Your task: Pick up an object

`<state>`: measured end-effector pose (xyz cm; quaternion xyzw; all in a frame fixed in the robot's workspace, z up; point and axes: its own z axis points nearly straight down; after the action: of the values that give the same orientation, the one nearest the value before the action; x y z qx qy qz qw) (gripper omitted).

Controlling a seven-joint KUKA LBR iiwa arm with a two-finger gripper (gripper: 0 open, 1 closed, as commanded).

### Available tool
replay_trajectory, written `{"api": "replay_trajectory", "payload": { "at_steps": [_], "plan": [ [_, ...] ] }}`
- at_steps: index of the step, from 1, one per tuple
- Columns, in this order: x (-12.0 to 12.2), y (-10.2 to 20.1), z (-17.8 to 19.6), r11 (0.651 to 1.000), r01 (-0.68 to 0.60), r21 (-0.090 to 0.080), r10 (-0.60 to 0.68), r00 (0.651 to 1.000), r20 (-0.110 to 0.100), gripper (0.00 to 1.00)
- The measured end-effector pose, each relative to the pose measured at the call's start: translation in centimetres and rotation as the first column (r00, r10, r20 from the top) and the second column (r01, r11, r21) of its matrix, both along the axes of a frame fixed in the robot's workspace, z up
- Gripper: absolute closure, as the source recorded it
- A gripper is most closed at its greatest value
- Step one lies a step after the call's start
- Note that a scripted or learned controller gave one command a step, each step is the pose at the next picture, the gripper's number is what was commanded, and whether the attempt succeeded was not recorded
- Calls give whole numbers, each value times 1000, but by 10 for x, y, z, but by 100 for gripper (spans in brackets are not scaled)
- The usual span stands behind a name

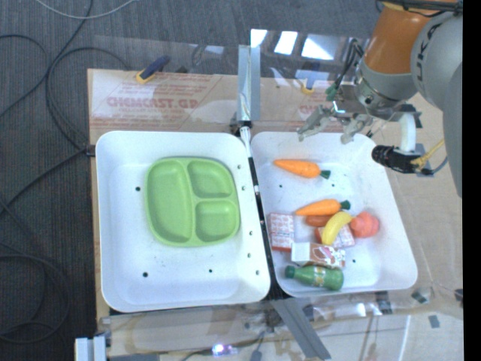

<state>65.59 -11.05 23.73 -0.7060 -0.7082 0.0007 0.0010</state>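
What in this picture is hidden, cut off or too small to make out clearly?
- Gripper: small, seen from above in the camera view; finger state unclear.
- Red item: mostly hidden beneath the carrot and banana.
- Cartons: print too small to read.
- Arm: cut by the top and right edges.

The right bin [391,201] has open floor at its far end around one carrot [298,168]. Its near half is crowded: second carrot [322,207], banana [335,227], cartons [314,253] and green bottle [316,277] packed together, some touching.
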Motion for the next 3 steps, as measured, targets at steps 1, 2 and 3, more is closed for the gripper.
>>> {"api": "replay_trajectory", "payload": {
  "at_steps": [1,2,3],
  "plan": [
    [0,17,-103,997,-75,-2,75,997,0,0],
    [-5,-4,-144,994,106,-2,-106,994,2,0],
    [-6,-3,-136,994,105,0,-105,994,-5,100]
  ]
}}
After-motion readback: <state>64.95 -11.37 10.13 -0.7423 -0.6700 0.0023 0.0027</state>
